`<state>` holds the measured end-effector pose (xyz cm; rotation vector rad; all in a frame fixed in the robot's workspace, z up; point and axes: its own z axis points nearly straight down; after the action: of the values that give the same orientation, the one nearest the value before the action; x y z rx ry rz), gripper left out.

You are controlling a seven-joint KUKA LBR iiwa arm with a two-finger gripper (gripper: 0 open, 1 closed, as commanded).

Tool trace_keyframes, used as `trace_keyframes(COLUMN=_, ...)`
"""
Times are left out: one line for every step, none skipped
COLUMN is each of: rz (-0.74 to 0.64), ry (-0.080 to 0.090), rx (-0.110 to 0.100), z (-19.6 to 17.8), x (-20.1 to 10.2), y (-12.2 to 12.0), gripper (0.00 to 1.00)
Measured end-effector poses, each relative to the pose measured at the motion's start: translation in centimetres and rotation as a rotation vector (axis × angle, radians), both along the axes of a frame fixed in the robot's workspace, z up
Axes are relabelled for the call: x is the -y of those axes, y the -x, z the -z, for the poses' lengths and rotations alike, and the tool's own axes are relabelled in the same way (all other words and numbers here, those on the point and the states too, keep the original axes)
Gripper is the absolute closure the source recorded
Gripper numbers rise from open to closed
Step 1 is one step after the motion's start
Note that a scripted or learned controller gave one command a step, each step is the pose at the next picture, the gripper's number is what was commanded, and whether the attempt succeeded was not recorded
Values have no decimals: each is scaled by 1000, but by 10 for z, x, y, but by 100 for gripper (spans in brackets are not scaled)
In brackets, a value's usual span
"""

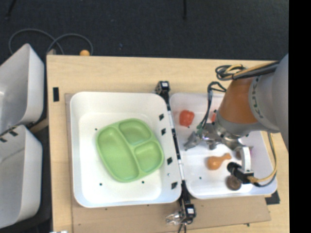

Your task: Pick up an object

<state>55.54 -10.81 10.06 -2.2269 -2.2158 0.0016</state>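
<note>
The right bin [194,191] holds a small red object [186,117] near its far left. An orange pear-shaped object [217,162] lies near the middle, and a brown round object [234,182] sits by the front wall. My gripper [195,139] hangs low over the bin's left half. It is just below and right of the red object, and up and left of the orange one. The grey arm with its orange band [238,105] hides the bin's far right part. A bit of red [214,116] peeks out beside the wrist.
The left bin [82,188] carries a green divided plate [129,149]. A black clamp rail [171,140] runs between the two bins. Cables [228,72] loop over the bench behind the arm, and one cable [262,178] trails over the right bin's front corner.
</note>
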Motion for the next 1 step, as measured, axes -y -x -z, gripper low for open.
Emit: trace_keyframes(rz=8, ry=0, rx=3, z=-11, x=1, y=-1, gripper=100)
